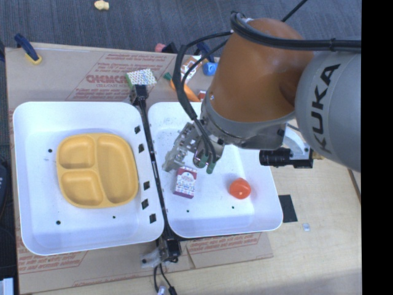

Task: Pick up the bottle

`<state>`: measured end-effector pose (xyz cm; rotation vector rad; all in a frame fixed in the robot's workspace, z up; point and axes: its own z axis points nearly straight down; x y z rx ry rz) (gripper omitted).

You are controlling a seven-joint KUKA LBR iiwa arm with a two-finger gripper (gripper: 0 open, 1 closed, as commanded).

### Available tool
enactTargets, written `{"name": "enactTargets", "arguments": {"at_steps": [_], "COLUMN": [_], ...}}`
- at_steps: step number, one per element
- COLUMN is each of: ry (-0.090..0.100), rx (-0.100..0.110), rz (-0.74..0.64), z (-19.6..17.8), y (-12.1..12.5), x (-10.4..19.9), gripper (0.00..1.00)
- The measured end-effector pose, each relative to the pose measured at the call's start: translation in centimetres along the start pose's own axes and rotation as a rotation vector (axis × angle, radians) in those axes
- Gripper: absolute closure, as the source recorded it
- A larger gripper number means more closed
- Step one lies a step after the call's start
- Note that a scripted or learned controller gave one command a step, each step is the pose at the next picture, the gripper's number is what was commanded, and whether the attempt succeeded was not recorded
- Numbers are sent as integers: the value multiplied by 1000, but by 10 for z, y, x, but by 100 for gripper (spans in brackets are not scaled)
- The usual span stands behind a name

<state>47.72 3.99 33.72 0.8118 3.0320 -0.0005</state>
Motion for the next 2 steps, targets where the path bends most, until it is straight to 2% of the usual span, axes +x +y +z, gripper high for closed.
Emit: {"name": "enactTargets", "arguments": {"at_steps": [1,2], "ry": [6,0], "rx": [3,0], "rz": [-96,-549], "z": [146,56], "y": [-22,-62], "x": [-11,-36], "gripper": [100,100]}}
